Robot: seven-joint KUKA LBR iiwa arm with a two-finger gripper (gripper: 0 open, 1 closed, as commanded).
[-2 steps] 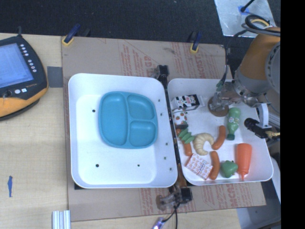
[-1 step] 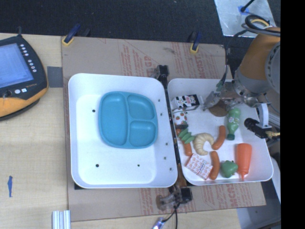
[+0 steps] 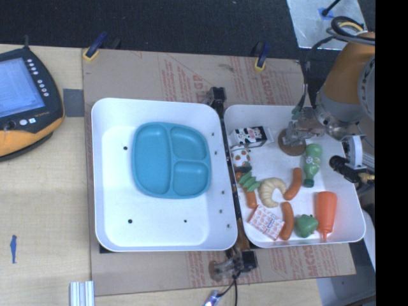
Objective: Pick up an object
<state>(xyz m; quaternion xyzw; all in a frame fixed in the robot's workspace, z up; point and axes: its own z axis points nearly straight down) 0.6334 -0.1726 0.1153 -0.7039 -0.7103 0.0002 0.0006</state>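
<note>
Where cardboard (image 3: 191,75) covers the bench (image 3: 44,203), pincer (image 3: 297,134), grip state unreadable, above right bin (image 3: 347,238); dark carpet (image 3: 159,11) beyond.

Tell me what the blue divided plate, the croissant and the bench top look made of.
Blue divided plate: likely moulded plastic, smooth with a soft sheen, uniform colour.
Croissant: probably toy plastic or rubber, pale and evenly glossy.
Bench top: light wood or laminate, with faint grain and a matte finish.

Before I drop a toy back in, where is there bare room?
Left bin: bare floor below and left of the blue plate. Right bin: crowded with toys, only a small gap by its top rim, left of the end effector.
</note>
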